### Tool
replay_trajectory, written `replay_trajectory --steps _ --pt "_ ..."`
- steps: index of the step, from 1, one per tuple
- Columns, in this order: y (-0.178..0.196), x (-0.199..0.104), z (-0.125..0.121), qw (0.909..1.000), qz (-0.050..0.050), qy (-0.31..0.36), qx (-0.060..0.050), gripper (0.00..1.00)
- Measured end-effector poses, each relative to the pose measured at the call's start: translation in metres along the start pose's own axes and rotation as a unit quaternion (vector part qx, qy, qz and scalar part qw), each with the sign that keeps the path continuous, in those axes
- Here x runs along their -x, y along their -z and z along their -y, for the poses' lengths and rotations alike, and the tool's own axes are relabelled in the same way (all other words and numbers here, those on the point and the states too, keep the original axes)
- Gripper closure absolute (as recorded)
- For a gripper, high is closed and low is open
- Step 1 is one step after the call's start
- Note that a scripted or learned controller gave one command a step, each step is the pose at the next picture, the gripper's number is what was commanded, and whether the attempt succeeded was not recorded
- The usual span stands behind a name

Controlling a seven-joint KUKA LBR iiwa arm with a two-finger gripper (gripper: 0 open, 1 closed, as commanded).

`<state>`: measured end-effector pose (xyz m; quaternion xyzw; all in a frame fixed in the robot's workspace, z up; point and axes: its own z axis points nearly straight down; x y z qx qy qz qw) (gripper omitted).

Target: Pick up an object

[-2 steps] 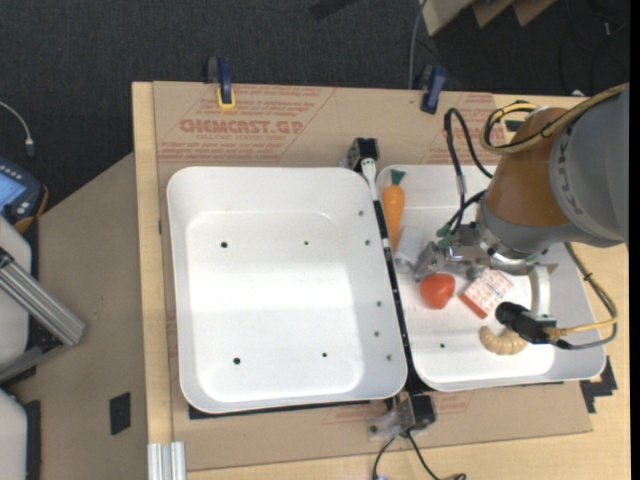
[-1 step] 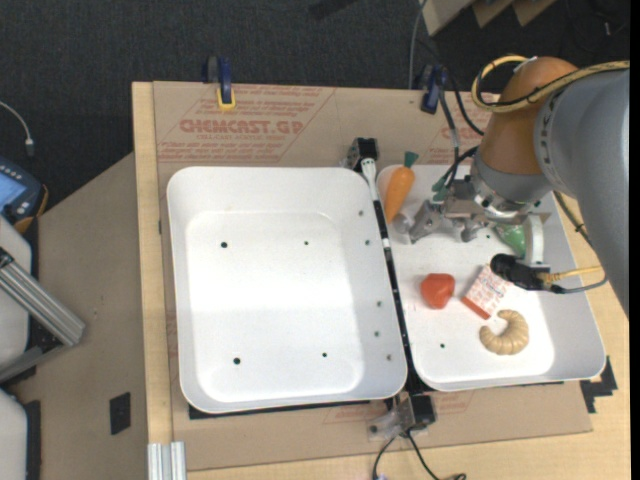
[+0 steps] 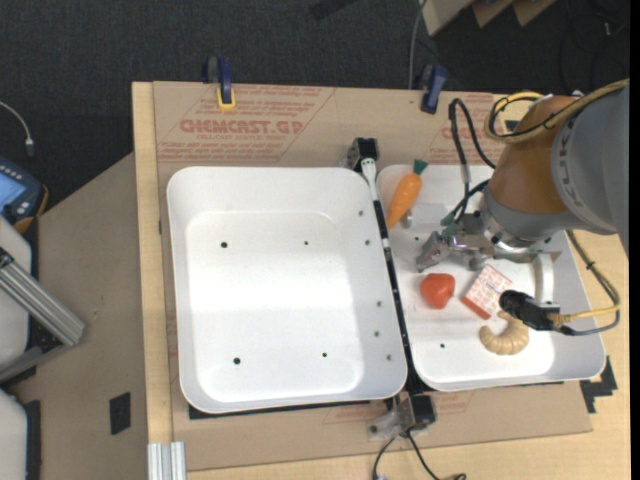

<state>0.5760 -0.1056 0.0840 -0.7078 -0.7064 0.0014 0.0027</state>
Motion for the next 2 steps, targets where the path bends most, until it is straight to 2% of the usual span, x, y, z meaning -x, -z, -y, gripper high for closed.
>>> replay_trajectory --steps 1,2 --pt "0.003 0.000 0.082 1.0000 0.000 -0.001 -0.001 0.00" --pt "0.002 0.060 -0.027 1.0000 0.004 0.002 0.008 0.00"
